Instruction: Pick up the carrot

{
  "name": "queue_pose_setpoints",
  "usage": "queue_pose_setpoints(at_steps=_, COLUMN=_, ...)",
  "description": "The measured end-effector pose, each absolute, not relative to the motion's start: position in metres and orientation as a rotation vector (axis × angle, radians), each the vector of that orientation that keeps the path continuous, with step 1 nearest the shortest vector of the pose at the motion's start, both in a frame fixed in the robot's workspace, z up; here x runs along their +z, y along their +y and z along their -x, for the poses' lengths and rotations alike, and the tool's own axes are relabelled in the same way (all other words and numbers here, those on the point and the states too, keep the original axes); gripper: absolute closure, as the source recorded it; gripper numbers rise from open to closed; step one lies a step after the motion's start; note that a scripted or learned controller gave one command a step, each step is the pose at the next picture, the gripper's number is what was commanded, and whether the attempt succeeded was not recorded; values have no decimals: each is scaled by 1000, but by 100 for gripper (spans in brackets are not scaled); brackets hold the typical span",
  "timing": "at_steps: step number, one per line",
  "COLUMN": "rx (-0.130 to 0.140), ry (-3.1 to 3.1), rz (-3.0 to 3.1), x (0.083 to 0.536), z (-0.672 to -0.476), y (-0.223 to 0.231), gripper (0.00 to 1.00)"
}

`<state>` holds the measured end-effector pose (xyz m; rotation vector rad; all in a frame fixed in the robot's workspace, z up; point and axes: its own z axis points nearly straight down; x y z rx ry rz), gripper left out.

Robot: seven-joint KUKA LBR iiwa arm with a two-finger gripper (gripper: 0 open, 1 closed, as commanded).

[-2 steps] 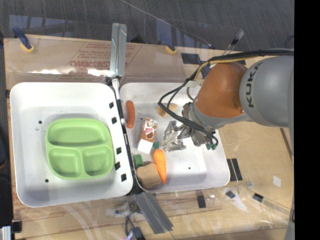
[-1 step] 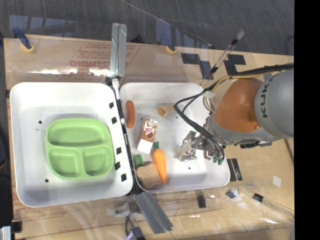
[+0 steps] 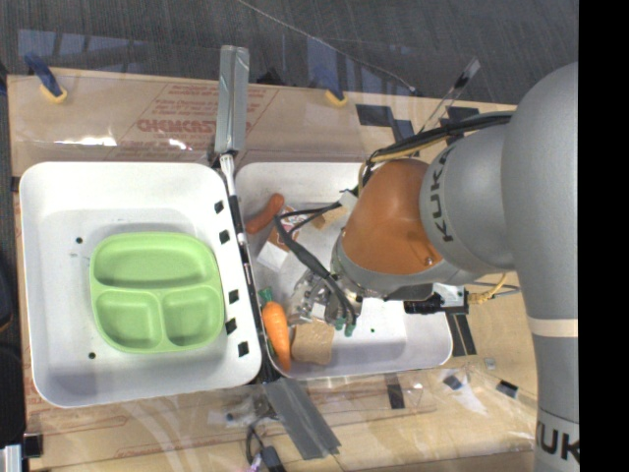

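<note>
The carrot [image 3: 278, 332] is orange with a green tip and lies near the front left corner of the right bin [image 3: 423, 347], against its left wall. My gripper [image 3: 324, 306] hangs low over the bin floor just to the right of the carrot, with a gap between them. A tan block [image 3: 313, 344] sits right below the gripper, touching the carrot's lower end. The grey arm with its orange band [image 3: 393, 224] covers most of the right bin.
A green three-compartment tray [image 3: 155, 289] lies in the left bin [image 3: 49, 264]. A brown sausage-like piece [image 3: 263, 214] lies at the back left of the right bin. Cables run from the wrist across the bin. A metal divider [image 3: 232, 96] stands between the bins.
</note>
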<state>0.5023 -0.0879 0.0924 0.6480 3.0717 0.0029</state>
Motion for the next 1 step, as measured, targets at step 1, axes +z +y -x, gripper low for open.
queue_pose_setpoints(at_steps=1, rx=5, ry=3052, rz=-715, x=195, z=-479, y=-29, gripper=100)
